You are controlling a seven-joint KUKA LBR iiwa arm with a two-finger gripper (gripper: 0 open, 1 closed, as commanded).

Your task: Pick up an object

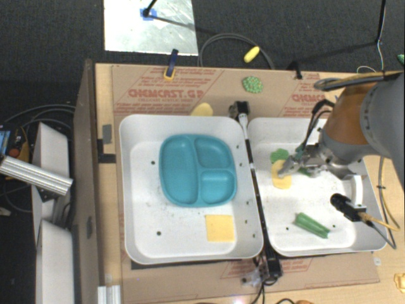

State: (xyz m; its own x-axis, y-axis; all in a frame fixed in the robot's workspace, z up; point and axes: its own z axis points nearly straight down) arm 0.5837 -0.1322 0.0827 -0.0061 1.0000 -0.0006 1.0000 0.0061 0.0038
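We look down on a brown cardboard sheet (158, 84) that covers the bench, with two white bins sitting side by side on it. The left bin (136, 189) holds a blue divided plate (196, 170) near its middle. The right bin (288, 202) touches it along the centre seam.

The grey arm (373, 119) comes in from the right, its orange band above the wrist, and bends down into the right bin. Its gripper (292, 165) sits low in the far left part of that bin. From this slant we cannot tell how wide the pincer stands, and we see nothing clearly held in it.

A flat yellow square (219, 227) lies in the left bin, just in front of the plate. In the right bin, a green stick (312, 225) lies at a tilt near the front wall, well apart from the gripper. A small yellow piece (282, 180) lies right at the gripper's tip; we cannot tell if they touch. A leafy green piece (278, 154) lies just behind it, also beside the gripper.

On the cardboard behind the bins rest a round dotted green disc (252, 84) and a pale yellow lump (202, 110) against the left bin's back rim.
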